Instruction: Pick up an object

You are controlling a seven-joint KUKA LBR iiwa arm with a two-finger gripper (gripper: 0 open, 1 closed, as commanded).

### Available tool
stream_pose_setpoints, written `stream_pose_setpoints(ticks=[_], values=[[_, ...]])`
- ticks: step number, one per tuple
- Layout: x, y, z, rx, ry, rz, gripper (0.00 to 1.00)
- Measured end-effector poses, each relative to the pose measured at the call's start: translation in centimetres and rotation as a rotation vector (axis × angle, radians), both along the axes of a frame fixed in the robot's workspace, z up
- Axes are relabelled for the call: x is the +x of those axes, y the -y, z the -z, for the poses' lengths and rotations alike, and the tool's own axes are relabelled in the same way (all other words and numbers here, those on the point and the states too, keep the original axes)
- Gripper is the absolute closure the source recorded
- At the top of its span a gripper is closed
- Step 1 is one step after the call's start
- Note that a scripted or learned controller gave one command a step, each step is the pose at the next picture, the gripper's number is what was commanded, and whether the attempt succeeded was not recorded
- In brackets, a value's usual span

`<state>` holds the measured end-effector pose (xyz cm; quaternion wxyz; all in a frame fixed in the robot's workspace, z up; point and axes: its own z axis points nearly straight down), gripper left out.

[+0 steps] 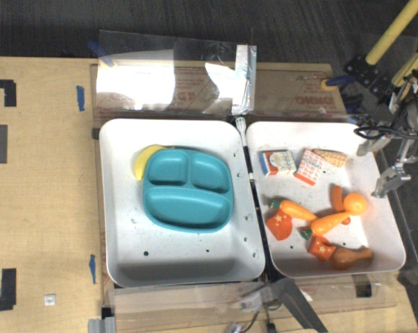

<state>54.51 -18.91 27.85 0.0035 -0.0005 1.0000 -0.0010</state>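
The right bin (393, 252) holds several toy foods: a small red, white and blue box (277, 161), a red-and-white packet (310, 166), a tan biscuit (332, 157), two orange carrots (297, 210) (330, 222), an orange ball (355, 203), a red pepper piece (279, 226), a red chunk (321, 248) and a brown piece (352, 257). My gripper (377, 166) hangs over the bin's right rim, right of the biscuit and above the orange ball. It is open, with nothing between its fingers.
The left bin (119, 255) carries a teal divided plate (188, 189) with a yellow object (144, 157) poking out from its upper left corner. A clear plastic sheet (174, 82) lies behind the bins. Yellow rods and cables (396, 26) crowd the upper right.
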Motion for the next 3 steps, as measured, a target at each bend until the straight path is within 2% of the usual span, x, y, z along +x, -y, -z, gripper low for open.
stream_pose_setpoints(ticks=[1, 2, 3], values=[[0.2, 1.1, 18.2, 0.001, -0.003, 0.074, 0.0], [0.6, 1.0, 16.8, -0.002, 0.008, 0.071, 1.0], [0.5, 0.9, 16.9, -0.002, 0.007, 0.071, 0.0]])
